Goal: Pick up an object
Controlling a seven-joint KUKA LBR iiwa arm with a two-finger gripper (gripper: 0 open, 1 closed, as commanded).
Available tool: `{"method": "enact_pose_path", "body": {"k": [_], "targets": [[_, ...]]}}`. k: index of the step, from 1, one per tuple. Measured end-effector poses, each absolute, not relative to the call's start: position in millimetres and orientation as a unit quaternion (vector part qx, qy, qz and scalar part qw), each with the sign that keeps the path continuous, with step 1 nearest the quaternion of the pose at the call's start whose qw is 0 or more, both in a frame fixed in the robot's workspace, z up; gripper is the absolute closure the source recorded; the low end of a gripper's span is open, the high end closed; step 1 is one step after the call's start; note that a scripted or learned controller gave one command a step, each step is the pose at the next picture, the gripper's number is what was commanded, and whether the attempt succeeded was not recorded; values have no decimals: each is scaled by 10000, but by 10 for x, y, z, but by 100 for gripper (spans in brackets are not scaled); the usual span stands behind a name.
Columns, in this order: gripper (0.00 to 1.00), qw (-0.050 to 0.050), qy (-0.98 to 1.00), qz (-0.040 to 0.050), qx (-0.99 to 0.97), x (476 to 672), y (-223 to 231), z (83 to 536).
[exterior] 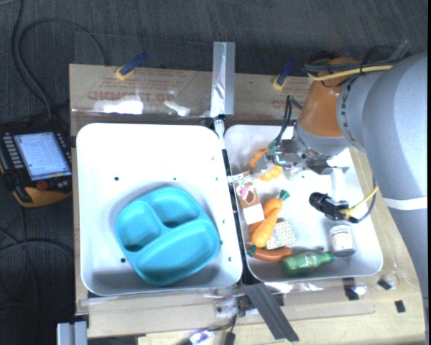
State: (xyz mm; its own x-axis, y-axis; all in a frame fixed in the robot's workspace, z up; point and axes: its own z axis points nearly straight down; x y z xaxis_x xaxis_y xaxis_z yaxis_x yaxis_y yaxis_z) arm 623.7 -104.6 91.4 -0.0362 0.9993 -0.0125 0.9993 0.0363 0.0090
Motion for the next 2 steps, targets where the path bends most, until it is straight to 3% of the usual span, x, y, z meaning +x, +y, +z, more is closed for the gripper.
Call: {"method": "enact_pose_path", "body": {"k": [1,2], "targets": [[100,64,7202,-4,6938,6237,-1028,1001],[100,63,7255,29,6882,5650,-1352,917]]}}
